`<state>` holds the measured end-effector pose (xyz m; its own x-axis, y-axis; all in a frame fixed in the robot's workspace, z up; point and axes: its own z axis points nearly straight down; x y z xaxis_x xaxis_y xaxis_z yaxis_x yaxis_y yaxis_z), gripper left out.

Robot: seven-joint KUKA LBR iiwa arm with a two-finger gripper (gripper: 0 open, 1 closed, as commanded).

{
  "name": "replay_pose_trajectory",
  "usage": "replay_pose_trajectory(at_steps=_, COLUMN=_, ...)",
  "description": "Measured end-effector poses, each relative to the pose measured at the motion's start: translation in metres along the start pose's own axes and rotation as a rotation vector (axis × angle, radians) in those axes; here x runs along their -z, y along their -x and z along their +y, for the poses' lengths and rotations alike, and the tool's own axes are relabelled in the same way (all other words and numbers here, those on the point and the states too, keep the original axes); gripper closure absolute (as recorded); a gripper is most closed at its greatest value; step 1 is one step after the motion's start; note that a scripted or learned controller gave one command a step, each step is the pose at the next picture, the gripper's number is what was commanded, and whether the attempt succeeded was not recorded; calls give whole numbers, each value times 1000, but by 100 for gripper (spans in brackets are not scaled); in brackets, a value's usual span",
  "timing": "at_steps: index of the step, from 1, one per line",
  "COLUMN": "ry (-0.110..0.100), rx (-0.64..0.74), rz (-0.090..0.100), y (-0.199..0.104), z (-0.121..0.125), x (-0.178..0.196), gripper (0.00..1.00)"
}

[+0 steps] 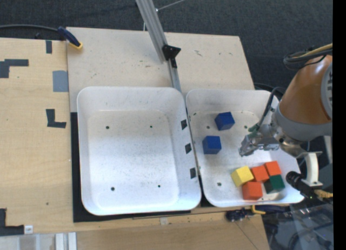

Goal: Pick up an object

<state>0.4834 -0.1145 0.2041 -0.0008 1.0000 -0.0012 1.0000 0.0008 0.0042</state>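
In the right bin (230, 203) I count two blue cubes (224, 120), two orange, one yellow (243, 176), one green; my gripper (250, 147) hovers beside them, claw state impossible to tell.

The arm (305, 100) is cut off at the right edge and hides part of the right bin's (216, 197) far rim; the gripper's (250, 147) fingertips are too small to read.

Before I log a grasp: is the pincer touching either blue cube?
Apart. The camera view shows bare white bin floor between the pincer and both blue cubes.
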Motion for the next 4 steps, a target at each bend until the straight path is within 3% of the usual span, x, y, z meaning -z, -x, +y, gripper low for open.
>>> replay_pose_trajectory(at_steps=1, ry=-4, rx=0, rz=1, y=0, z=0, x=9, gripper=100)
replay_pose_trajectory(at_steps=4, ry=-6, rx=7, rz=3, y=-161, z=57, x=19, gripper=100)
